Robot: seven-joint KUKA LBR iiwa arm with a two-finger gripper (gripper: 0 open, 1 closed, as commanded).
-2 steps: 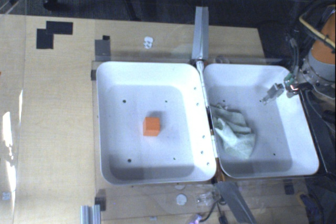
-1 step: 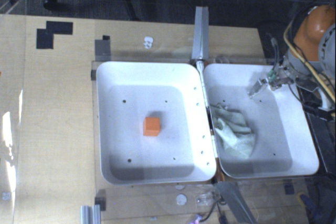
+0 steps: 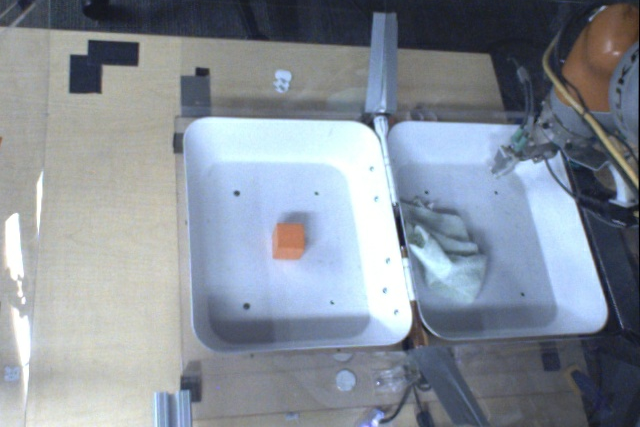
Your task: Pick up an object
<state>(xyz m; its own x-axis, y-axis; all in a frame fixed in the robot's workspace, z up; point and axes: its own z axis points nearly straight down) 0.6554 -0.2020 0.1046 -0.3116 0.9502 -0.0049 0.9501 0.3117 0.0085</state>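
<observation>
An orange cube (image 3: 289, 241) sits near the middle of the left white bin (image 3: 215, 175). A crumpled pale cloth (image 3: 445, 248) lies in the right bin (image 3: 560, 285), toward its left side. My gripper (image 3: 508, 158) hangs over the right bin's far right part, well up and to the right of the cloth. It is small in the camera view, with nothing visible between its fingers.
The arm with its orange band (image 3: 592, 55) and looping cables comes in at the right edge. A metal post (image 3: 381, 65) stands behind the seam between the bins. Black tape marks (image 3: 98, 63) lie on the wooden bench at far left.
</observation>
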